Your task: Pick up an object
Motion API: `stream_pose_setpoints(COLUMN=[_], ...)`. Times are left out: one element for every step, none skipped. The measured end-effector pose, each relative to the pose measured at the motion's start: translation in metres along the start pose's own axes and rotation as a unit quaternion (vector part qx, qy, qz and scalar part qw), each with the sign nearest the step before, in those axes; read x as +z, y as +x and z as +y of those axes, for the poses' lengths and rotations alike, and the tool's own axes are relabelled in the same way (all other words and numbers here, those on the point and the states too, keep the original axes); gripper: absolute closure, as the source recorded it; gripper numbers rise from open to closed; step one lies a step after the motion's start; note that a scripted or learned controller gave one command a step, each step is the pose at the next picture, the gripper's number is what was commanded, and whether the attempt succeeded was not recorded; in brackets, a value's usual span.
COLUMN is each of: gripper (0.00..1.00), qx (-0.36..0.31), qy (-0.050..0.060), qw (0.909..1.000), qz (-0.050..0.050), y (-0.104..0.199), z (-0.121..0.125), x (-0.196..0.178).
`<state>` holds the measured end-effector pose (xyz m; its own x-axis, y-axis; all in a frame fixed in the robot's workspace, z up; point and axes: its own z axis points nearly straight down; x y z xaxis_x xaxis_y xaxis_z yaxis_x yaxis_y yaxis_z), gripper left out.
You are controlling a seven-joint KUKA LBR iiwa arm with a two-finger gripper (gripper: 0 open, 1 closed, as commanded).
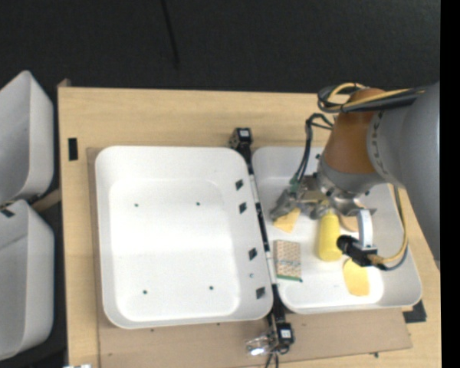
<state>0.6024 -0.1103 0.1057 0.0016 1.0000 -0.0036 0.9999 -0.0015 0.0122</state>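
The yellow wedge (288,221) looks the likeliest target. It lies in the right bin (399,282), close to that bin's left wall and a little right of the frame's centre. The jaws hang at its upper edge, touching it or just above it; I cannot tell which. Nor can I tell whether the jaws are wide or narrow, since the metal there blurs into the wedge and the bin floor. Nothing shows clamped between them.

To grasp well, I judge the jaws should centre over the wedge's thick part, not its thin tip. They should then come straight down toward the bin floor and close across the shorter width, so the piece does not slip out sideways. The bin's left wall is near, so the jaw on that side needs to keep clear of it.

The neighbours matter too. A yellow oblong block (327,236) lies just right of the wedge, under the wrist. A patterned packet (288,259) lies just below the wedge in the picture, close but apart. Another yellow lump (358,280) sits toward the lower right, well apart. The arm (349,148) leans in from the right over the bin. The left bin (107,205) and the table (80,129) play no part here. The lift should be slow, with a check that the wedge rises with the jaws.
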Motion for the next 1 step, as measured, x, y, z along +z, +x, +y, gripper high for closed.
stream_pose_setpoints(gripper=[0.0], qx=[0.0], qy=[0.012], qw=[0.9999], qz=[0.002], y=[-0.0002], z=[0.062], x=[0.0025])
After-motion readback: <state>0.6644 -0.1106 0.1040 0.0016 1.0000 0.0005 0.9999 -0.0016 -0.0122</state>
